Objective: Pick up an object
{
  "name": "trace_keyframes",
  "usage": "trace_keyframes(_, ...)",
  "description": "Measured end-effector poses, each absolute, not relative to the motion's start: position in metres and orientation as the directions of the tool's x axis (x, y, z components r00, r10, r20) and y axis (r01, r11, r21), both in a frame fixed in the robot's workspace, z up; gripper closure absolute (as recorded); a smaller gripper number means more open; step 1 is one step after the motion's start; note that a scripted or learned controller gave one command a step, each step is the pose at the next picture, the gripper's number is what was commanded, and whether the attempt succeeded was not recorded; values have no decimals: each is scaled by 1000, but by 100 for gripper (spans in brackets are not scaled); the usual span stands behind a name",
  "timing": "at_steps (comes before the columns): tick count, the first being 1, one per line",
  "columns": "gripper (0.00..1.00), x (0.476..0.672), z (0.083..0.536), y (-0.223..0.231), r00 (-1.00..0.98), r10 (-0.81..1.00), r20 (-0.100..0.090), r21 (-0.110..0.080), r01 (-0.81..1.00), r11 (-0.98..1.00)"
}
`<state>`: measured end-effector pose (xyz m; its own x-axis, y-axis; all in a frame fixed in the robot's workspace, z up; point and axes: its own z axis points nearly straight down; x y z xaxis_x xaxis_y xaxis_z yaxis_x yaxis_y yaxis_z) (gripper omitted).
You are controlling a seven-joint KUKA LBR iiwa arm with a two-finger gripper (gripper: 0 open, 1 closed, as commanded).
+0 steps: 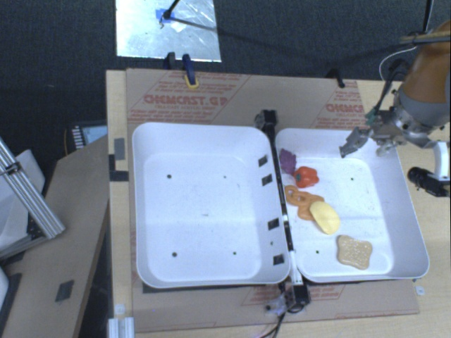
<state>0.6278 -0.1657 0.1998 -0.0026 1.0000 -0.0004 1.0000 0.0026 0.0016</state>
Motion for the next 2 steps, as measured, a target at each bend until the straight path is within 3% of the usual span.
trace_keyframes(1,0,590,283,-65,-14,1000,3,9,1000,14)
trace_keyframes(2,0,615,403,-47,-8,1000,-1,18,1000,8)
